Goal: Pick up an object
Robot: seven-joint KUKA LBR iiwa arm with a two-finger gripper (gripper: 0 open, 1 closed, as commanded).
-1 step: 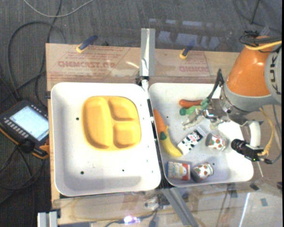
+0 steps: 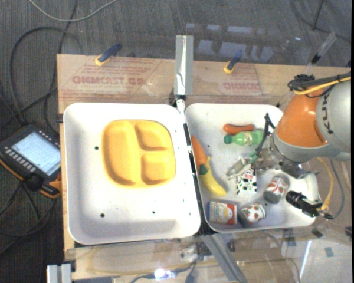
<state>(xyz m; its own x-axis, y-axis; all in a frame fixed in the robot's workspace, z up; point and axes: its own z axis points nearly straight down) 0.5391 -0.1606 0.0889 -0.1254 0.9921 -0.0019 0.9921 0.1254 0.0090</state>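
Two white bins sit on the bench; the hand [image 2: 243, 168] hangs low in the right bin [image 2: 215, 117] beside a black-and-white carton [image 2: 246, 183]. I cannot tell its state, and nothing looks lifted yet.

Place: a robotics lab or test cell
Floor: grey carpet [image 2: 135, 16] with loose black cables [image 2: 23, 46] trailing over it
Table: a plywood-topped table [image 2: 76, 75] carrying two shallow white bins [image 2: 76, 217] side by side, clamps [image 2: 108, 53] at its far edge
Controller: a handheld teach pendant [image 2: 29, 155] with a lit screen, lying off the table's left edge
Arm: an industrial grey and orange robot arm [image 2: 310, 128] reaching over the right bin
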